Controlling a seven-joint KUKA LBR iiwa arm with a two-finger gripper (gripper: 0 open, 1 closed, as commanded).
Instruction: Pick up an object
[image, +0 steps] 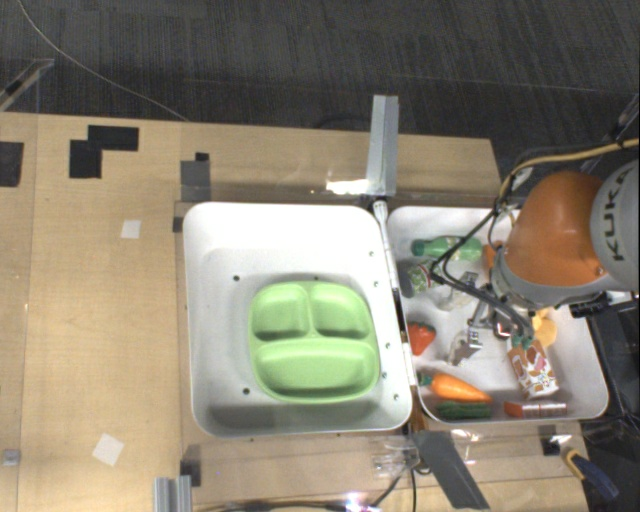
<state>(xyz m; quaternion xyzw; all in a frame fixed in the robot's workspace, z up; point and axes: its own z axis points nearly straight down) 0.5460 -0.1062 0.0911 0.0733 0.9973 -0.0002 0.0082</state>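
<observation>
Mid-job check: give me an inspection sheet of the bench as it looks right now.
Surface: wooden bench bearing two white bins side by side.
Job's things: right bin holds a carrot, red tomato, green bottle, printed carton.
Clutter: green divided plate in left bin.
Grippers: gripper over right bin, nothing seen between its fingers.
Cables: black cables at the wrist.
Surroundings: dark carpet behind.

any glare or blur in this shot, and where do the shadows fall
Camera view: sharp enough overall; glare on the metal bracket above the left bin; soft shadow inside that bin below the green tray; the gripper looks small and slightly blurred.
</observation>
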